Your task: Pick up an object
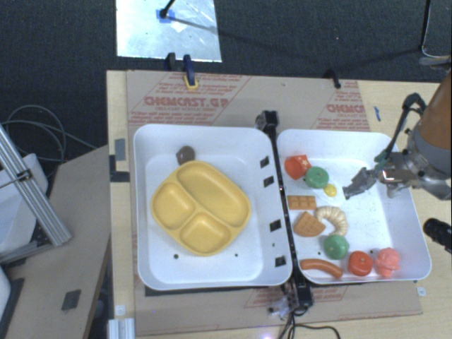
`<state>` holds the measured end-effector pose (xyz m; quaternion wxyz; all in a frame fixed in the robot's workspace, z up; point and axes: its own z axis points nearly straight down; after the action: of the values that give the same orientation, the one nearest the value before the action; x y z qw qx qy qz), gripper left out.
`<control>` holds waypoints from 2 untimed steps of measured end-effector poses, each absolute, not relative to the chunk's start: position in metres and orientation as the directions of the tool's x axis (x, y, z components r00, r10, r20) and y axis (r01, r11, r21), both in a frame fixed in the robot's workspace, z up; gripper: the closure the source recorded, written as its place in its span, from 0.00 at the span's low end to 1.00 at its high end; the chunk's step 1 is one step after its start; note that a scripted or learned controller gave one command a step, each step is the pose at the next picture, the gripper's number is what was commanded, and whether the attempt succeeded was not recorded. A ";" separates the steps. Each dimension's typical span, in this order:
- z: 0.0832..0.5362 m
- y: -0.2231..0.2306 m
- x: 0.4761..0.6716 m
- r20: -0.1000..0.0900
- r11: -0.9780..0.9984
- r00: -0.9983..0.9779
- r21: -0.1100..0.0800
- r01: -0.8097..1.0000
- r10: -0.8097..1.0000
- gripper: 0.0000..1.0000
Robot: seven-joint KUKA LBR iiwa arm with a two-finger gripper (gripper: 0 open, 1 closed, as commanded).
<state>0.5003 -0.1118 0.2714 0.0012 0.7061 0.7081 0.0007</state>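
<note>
Behind both bins [212, 136], "CHEMCAST GP" lettering [186, 101]

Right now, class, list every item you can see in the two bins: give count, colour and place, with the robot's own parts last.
Divided plate: 1, yellow, left bin.
Small round object: 1, brown-grey, left bin, just above the plate.
Red pieces: 2, right bin; one top left, one near the bottom edge.
Green balls: 2, right bin; upper, lower.
Small yellow piece: 1, beside the upper green ball.
Waffle-like cracker: 1, orange.
Orange wedge: 1.
Curved cream piece: 1.
Sausage: 1, orange-red, bottom edge.
Pink piece: 1, bottom right.
Gripper: 1, dark, over the right bin.
</note>
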 end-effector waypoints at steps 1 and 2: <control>0.194 -0.087 0.507 0.002 0.007 -0.007 -0.005 1.000 1.000 0.00; 0.082 -0.089 0.502 0.004 -0.001 0.001 0.005 1.000 1.000 0.00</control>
<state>0.5018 -0.0887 0.0820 0.0002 0.7075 0.7068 0.0030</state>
